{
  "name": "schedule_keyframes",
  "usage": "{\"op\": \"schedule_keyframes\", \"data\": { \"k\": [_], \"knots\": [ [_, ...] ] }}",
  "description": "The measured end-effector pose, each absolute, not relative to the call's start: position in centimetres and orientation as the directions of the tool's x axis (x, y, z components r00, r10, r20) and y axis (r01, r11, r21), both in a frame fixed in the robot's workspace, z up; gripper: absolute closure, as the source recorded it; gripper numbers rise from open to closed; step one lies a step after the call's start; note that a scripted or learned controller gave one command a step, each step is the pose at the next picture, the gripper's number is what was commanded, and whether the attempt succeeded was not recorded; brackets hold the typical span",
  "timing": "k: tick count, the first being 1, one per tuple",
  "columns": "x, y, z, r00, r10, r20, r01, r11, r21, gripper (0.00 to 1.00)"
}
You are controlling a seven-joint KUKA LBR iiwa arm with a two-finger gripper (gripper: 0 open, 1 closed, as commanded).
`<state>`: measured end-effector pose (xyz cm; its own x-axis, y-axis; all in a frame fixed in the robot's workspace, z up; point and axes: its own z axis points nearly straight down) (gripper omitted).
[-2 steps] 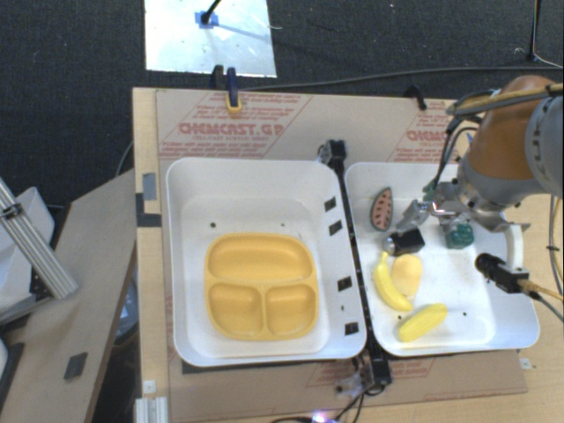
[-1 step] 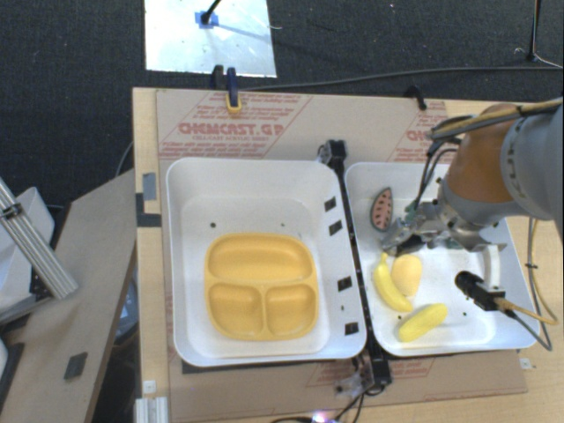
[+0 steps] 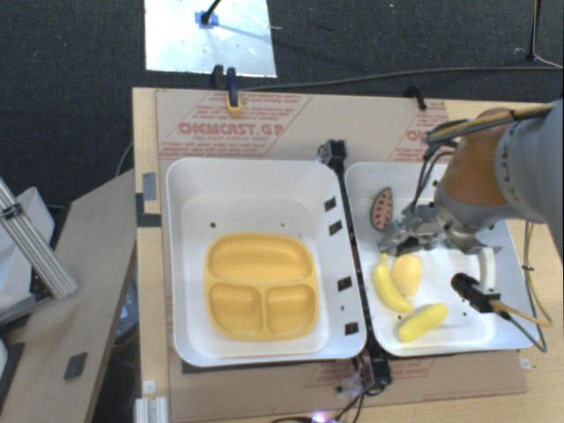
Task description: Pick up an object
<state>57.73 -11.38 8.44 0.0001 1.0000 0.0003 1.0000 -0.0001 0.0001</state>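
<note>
– So, where is the gripper [image 3: 407, 239] in the camera view?
– Over the right bin [image 3: 366, 179], toward that bin's left half. The grey arm [image 3: 493, 170] with its orange band comes in across the bin's right rim and hangs above its middle.
– Is the gripper wide, narrow, or holding something?
– I cannot tell; the wrist hides that part from above, and nothing can be seen gripped.
– Then what could it pick up?
– Four toy foods lie on the right bin's floor. A pale yellow round fruit [image 3: 406, 274] sits just on the near side of the gripper, left of the bin's centre. A banana [image 3: 389, 289] lies touching that fruit, closer to the bin's left wall. A second long yellow fruit [image 3: 422, 321] lies near the bin's front rim, apart from the other two. A watermelon slice [image 3: 382, 208] rests by the bin's far left corner, on the far side of the gripper.
– And beyond the right bin?
– Touching its left wall is the left bin [image 3: 247, 183], holding a yellow divided plate [image 3: 261, 285] flat on its floor. Black clips [image 3: 336, 228] run along the shared wall. Both bins stand on a brown board [image 3: 264, 122] printed with red letters.
</note>
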Motion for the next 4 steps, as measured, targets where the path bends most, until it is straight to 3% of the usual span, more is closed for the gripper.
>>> {"op": "schedule_keyframes", "data": {
  "k": [1,3,4],
  "knots": [
    [57.8,-11.4,9.5,0.001,1.000,0.000,1.000,-0.001,0.003,1.00],
    [57.9,-11.1,20.4,-0.004,1.000,-0.001,1.000,0.004,0.008,1.00],
    [58.0,-11.1,21.3,-0.004,1.000,0.000,1.000,0.004,0.003,1.00]
  ]
}}
